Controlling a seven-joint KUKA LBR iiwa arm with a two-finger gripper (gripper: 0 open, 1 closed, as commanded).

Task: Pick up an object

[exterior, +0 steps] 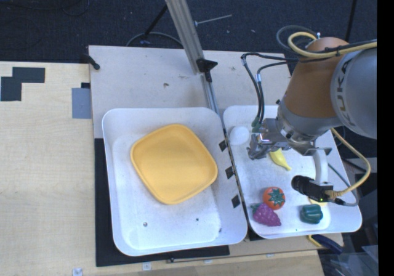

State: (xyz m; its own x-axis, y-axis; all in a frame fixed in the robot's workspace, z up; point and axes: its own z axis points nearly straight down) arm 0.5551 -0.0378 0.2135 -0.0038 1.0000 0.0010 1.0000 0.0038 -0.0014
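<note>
Your gripper (pixel 261 147) is low over the right bin (pixel 345 222), right beside the banana (pixel 280 159) — whether it's clamped or released, you can't tell from this angle. The banana lies just right of it, partly tucked under the wrist. Looks like a light, stiff plastic toy, smooth and curved, so it may squirt out of a pinch; take it across the middle of the bend. Tomato (pixel 274 197), grapes (pixel 266 214) and pepper (pixel 311 213) sit nearer the front edge — rounder, probably slipperier. Plate (pixel 173 162) fills the left bin (pixel 117 207).
</note>
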